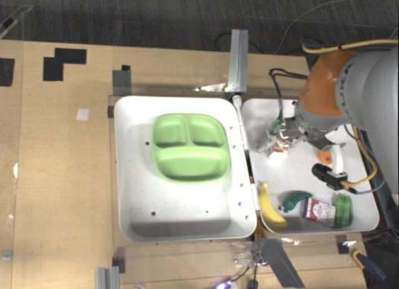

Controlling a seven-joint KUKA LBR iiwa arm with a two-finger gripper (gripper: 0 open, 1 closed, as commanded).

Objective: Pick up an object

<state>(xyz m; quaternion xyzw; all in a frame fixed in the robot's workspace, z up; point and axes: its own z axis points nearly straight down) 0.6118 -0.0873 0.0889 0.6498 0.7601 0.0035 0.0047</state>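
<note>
While the arm (pixel 349 88) reaches low into the right bin (pixel 262 116), the tool's (pixel 280 138) state is unclear.

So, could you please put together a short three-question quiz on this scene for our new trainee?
1. True or false: the green divided tray lies in the right bin.
2. Which object lies along the right bin's near-left corner? A) banana B) spoon C) cup
3. Fill in: the gripper hovers over the ____ bin.

Key: 1. False, it lies in the left bin. 2. A. 3. Right.
</note>
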